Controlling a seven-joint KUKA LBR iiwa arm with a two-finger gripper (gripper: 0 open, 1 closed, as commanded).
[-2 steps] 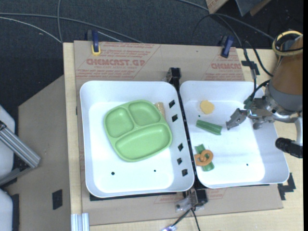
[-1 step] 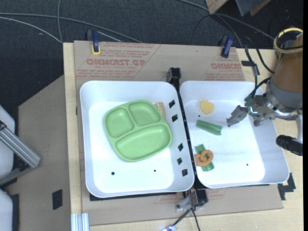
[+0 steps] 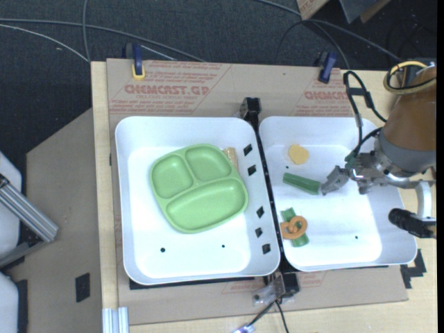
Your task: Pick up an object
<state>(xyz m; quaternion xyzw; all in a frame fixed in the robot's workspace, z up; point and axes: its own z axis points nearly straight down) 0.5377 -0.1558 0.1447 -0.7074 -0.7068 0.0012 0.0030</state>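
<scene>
Right now your arm (image 3: 409, 127) is reaching in from the right and hanging over the right bin (image 3: 368, 255), with the claw (image 3: 336, 180) sitting low near the middle of that bin. Its dark fingers are pointing left, towards a green stick-shaped piece (image 3: 300, 182) that is lying flat on the bin floor. The claw tip is sitting just beside the right end of that piece, and you cannot tell from this slant whether the two are touching. Whether the claw is spread or pressed together cannot be told either, since the fingers are blurring into one dark shape; nothing is visibly sitting between them.

You are also looking at a small yellow round piece (image 3: 298, 154) lying above the green stick, apart from it, nearer the far wall. Down near the left wall of the same bin, an orange ring-like piece (image 3: 295, 225) is resting on top of another green piece (image 3: 289, 216).

Over in the left bin (image 3: 139, 255), a green divided plate (image 3: 199, 187) is lying flat, with a small tan piece (image 3: 230, 154) just touching its upper right edge. Both bins are sitting side by side on the bench (image 3: 173, 82).
</scene>
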